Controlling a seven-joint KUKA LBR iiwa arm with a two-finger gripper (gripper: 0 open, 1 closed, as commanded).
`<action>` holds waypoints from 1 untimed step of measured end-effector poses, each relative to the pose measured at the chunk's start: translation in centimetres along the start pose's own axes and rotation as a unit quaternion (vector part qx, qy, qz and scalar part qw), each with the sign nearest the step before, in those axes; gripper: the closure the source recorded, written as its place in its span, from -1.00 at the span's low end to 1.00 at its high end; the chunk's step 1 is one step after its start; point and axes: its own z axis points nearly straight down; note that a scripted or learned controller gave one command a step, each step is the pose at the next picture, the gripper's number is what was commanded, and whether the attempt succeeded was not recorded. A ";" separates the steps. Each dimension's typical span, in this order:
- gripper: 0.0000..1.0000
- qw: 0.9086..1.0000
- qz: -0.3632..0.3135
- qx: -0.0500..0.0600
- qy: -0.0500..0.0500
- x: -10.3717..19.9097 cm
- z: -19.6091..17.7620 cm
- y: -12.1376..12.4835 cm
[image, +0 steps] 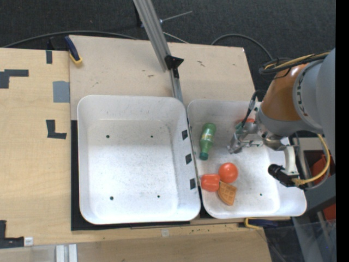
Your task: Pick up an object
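Camera view: gripper hangs low over the right bin, just right of the green bottle; grip state cannot be made out. Orange ball, red piece and tan wafer sit clustered near the front. Risk: a descent here lands on bare floor between bottle and ball, or nudges the bottle so it rolls.

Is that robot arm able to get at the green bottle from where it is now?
Probably yes. The gripper hangs over the right bin, just right of the green bottle, which lies alone on the bin floor with nothing between them. The orange things sit lower down.
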 end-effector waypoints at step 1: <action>1.00 1.000 0.001 -0.003 -0.001 -1.0 -5.1 -0.2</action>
